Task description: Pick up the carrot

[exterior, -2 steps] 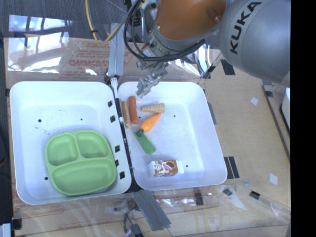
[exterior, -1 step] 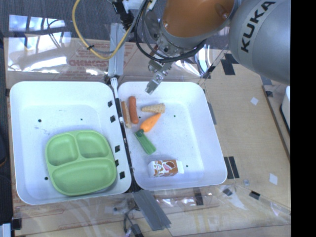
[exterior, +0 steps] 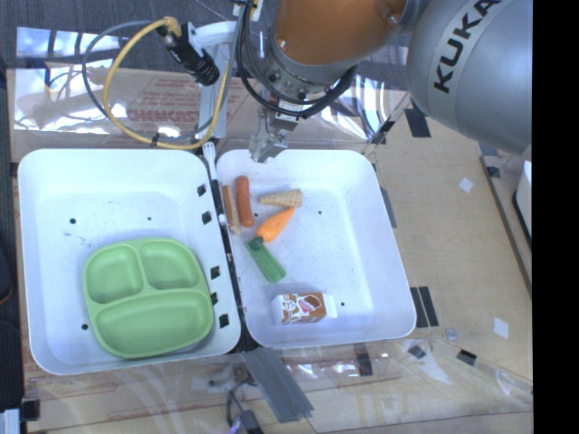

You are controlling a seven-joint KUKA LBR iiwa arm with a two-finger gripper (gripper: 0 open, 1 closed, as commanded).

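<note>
Wrist dome [exterior: 339, 12] nearest lens. End effector [exterior: 264, 150] at right bin's [exterior: 384, 242] far rim, grip state unreadable. Carrot [exterior: 275, 223] lies toward 6 o'clock, long axis 1–7.

Looks like a robotics lab: big grey KUKA-branded arm [exterior: 470, 52], loose yellow cable [exterior: 122, 57], two shallow white plastic bins [exterior: 362, 242] on a taped cardboard-covered bench [exterior: 452, 224].

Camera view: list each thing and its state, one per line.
carrot: lying in right bin, ungrasped
hot dog: lying by left wall
cone: on its side
green piece: lying flat
carton: on its side
green tray: upright in left bin
pincer: above bin edge
</note>
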